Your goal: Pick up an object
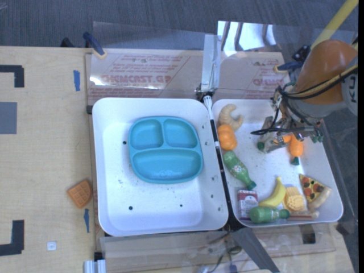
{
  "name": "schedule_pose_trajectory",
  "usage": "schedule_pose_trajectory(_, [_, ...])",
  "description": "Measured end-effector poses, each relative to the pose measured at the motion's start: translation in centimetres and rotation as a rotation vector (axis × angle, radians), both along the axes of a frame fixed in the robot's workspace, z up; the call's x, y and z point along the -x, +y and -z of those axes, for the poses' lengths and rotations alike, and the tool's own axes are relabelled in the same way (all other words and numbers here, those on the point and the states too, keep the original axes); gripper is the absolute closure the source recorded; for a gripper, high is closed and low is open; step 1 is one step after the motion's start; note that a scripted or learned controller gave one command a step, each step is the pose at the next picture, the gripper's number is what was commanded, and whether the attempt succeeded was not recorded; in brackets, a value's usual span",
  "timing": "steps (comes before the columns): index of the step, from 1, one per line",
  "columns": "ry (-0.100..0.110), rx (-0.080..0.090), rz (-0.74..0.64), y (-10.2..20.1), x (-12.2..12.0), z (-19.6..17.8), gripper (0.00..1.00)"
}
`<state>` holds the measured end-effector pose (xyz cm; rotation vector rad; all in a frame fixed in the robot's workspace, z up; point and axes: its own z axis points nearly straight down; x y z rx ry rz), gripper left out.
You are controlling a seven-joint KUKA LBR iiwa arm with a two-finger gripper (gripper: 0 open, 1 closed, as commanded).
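My gripper (278,140) hangs low over the upper part of the right bin (333,178), under the orange-banded wrist. An orange carrot (296,147) lies right beside it, on its right, and may be touching it; I see nothing clearly held. To its left lie a croissant (230,115), an orange fruit (226,138) and a green bottle (239,170). Along the bin's front edge sit a banana (276,193), a corn cob (293,199), a pizza slice (314,189), a small red and white box (246,201) and a second green bottle (267,214).
The left bin (114,203) holds a blue divided plate (165,149). A small waffle-like square (80,193) lies on the wooden bench left of the bins. Clear panels stand behind both bins. A ridge (216,152) separates the bins.
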<state>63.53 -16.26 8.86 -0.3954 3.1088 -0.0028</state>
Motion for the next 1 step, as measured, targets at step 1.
schedule_pose_trajectory(1, [-0.017,0.002,0.135,-2.19,-3.59,-16.74,1.00])
